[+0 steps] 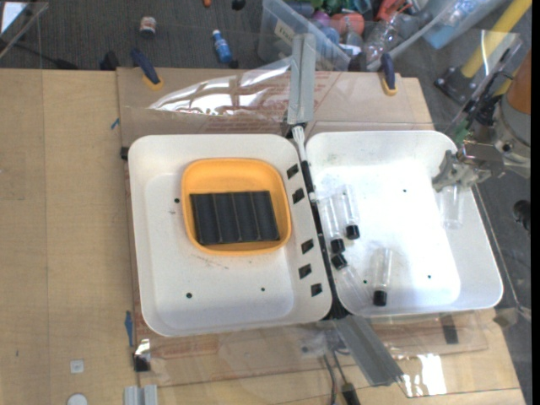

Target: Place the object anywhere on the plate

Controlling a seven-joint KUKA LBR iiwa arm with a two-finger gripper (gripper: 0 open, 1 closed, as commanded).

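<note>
An orange plate (237,174) lies in the left bin (160,251). A black ridged block (234,217) rests flat on it. Several clear vials with black caps lie in the right bin (472,289): one (341,211) near the divider, another (380,268) toward the front. My gripper (452,175) hovers over the right bin's right rim, far from the plate. A clear vial-like shape (454,209) sits just below the gripper; whether it is held or resting on the bin wall is unclear.
A metal divider bar (300,91) runs between the bins. A clear tub of colourful toys (354,7) stands behind the bench. Two blue clamps (148,72) hold the backboard. Black markers (305,247) line the divider edge.
</note>
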